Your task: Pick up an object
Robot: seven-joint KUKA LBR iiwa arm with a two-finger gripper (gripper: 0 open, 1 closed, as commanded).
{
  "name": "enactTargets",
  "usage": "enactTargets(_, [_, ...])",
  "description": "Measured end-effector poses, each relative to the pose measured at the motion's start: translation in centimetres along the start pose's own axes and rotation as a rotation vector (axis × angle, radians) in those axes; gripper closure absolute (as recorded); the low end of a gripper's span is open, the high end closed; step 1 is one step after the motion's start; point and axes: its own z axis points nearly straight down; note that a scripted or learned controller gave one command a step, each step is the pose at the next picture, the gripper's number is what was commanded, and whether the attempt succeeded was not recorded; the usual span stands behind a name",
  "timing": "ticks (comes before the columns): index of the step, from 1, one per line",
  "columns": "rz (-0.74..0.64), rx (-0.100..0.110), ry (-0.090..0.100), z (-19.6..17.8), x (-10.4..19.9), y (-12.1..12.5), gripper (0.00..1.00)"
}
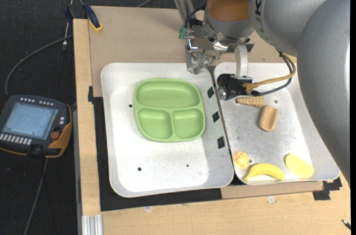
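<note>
The left bin point(119, 173) holds a green divided plate point(168, 109); the right bin point(311, 134) — a banana point(263, 172), a cork point(268, 118); gripper point(196, 64) state: cannot tell.

1. Illumination: bright, even, from overhead.
2. Shadows: soft and short; a faint one lies under the green tray point(169, 109) and beneath the arm point(300, 0).
3. Glare: mild sheen on the arm's grey shell; the white bins point(128, 173) read near overexposed.
4. Focus: the bench point(133, 34) is sharp; the arm is slightly soft.
5. Dark floor point(33, 17) shows little detail.
</note>
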Motion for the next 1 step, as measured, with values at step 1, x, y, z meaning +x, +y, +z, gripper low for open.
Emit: enactTargets(1, [0.005, 0.001, -0.002, 0.01, -0.40, 0.01, 0.00])
